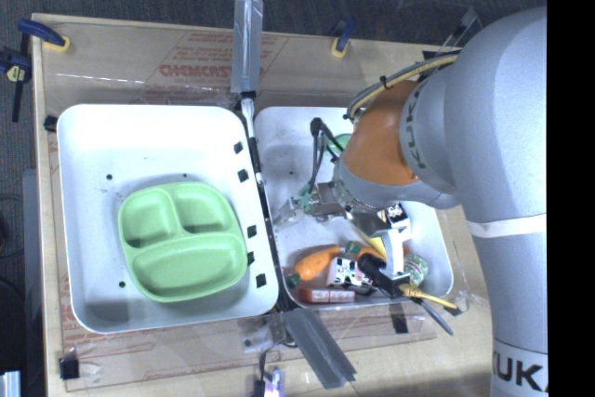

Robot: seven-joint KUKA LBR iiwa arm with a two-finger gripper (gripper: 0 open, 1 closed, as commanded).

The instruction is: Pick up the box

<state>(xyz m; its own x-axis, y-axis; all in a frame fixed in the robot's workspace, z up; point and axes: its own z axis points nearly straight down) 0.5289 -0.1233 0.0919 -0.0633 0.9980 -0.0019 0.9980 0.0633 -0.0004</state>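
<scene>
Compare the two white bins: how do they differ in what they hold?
The left bin holds one green divided plate, lying flat; the right bin holds a heap of small mixed items at its near end. The arm hangs over the right bin, not the left bin. Both are shallow, white, side by side.

We see the bench (139, 74) carrying two white bins side by side: the left bin (84, 153) and the right bin (279, 139), touching along a shared middle edge, with blue clamps (42, 34) at its rim.
</scene>
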